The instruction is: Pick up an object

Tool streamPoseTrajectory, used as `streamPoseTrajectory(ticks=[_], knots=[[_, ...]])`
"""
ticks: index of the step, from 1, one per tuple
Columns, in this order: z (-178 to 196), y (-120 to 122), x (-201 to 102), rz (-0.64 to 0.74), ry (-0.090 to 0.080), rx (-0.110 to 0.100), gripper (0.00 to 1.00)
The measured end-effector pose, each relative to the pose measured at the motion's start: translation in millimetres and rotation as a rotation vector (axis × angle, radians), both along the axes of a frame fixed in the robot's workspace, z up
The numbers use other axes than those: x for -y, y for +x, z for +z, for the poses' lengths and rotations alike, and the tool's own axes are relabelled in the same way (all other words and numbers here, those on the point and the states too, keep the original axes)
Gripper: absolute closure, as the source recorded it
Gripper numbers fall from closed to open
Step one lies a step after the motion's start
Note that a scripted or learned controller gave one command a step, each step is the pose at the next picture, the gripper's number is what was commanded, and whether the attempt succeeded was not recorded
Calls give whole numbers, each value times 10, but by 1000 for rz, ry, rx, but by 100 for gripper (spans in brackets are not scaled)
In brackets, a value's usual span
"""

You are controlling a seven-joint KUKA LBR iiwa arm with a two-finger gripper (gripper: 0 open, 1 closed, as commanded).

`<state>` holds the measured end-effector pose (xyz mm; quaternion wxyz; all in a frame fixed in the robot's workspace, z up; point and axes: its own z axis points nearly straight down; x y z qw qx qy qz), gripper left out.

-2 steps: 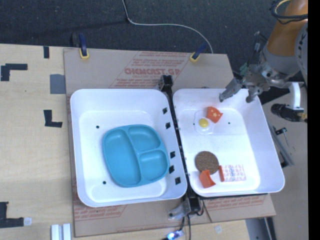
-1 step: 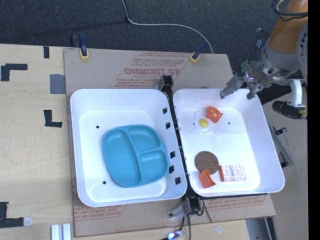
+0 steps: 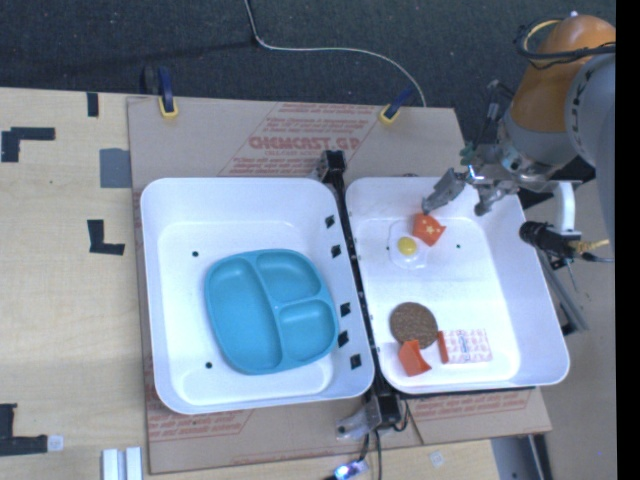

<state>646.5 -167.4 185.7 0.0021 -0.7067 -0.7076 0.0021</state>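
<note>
In the right bin lie a small orange-red piece, a yellow ball on a clear round lid, a brown round disc, a red-orange block and a white card with red print. My gripper hangs over the bin's far end, open, its two grey fingers spread wide. The left fingertip is just above and right of the orange-red piece. Nothing sits between the fingers.
The left bin holds a blue divided tray. A black divider with clips runs between the bins. A cable trails across the dark floor behind the bench. A black knob on the arm sticks out over the right rim.
</note>
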Motion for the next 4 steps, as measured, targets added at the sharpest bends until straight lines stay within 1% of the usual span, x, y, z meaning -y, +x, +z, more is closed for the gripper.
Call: streamPoseTrajectory(ticks=[1,2,3,4], knots=[[-495,-83,-65,0,0,-1,0],[-1010,-83,-68,1,-3,6,0],[-883,-71,-77,3,-2,8,100],[-427,-35,-17,0,0,9,100]])
